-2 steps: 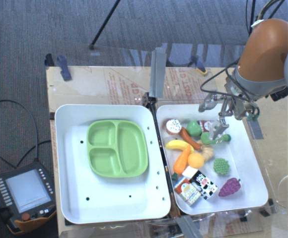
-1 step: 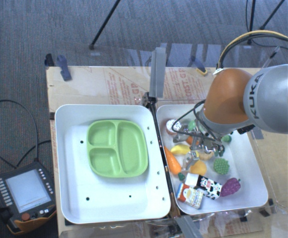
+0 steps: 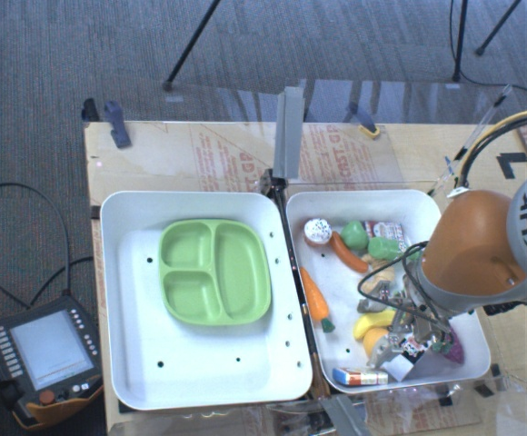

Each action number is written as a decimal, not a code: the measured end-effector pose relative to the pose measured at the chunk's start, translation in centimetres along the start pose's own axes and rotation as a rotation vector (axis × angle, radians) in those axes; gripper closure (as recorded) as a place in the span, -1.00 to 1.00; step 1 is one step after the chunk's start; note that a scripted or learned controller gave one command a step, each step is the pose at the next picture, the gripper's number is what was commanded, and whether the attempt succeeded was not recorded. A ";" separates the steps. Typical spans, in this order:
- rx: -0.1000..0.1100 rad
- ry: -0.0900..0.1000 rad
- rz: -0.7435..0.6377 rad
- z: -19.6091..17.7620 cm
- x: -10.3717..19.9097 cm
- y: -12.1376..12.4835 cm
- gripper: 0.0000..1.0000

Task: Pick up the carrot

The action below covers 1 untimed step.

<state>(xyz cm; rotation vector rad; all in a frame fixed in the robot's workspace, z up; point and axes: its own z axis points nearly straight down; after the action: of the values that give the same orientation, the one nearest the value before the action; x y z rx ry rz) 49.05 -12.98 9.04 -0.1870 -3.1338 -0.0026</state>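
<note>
The carrot (image 3: pixel 313 296) is orange with a dark green stub at its near end. It lies along the left wall of the right bin (image 3: pixel 424 202), pointing toward the front. My gripper (image 3: pixel 396 327) hangs low over the front right part of that bin, to the right of the carrot and apart from it, above a yellow banana (image 3: pixel 371 324). The orange band of the arm (image 3: pixel 471 243) covers the bin's right side.
A green three-part plate (image 3: pixel 215 272) sits in the left bin (image 3: pixel 127 289). The right bin also holds a second orange stick-shaped toy (image 3: pixel 348 254), a white and brown ball (image 3: pixel 317 232), green items (image 3: pixel 355 235), a tube (image 3: pixel 361 377) and a purple piece (image 3: pixel 451 349).
</note>
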 end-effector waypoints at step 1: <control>-0.005 0.000 0.091 0.4 -4.2 -7.4 -1.00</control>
<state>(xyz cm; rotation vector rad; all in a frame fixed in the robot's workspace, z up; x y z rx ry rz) 52.39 -20.80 8.64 -0.3289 -3.1222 -0.0110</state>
